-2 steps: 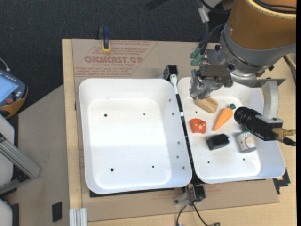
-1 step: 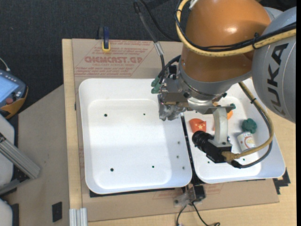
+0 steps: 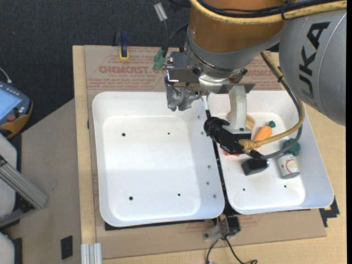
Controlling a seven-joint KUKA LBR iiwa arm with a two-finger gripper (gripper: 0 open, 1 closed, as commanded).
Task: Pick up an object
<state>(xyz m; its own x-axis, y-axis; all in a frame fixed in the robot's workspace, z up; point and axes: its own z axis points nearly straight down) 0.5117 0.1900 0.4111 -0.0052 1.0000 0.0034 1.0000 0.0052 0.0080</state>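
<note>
My gripper [image 3: 180,99] hangs over the far right corner of the left bin [image 3: 110,147], close to the wall between the two bins. No object shows in it. The right bin [image 3: 308,194] holds an orange carrot-shaped piece [image 3: 264,132], a small black block [image 3: 254,166], a grey and white can-like cylinder [image 3: 287,166] and a green piece [image 3: 292,146]. A pale wooden piece [image 3: 251,120] lies by the carrot, partly hidden behind the wrist hardware. All of these lie to the right of the gripper and nearer the camera.
The arm's large orange and grey body [image 3: 242,15] covers the far side of the right bin. Both bins rest on a cardboard sheet [image 3: 88,70]. A small blue and yellow clamp [image 3: 124,45] stands at its far left edge.
</note>
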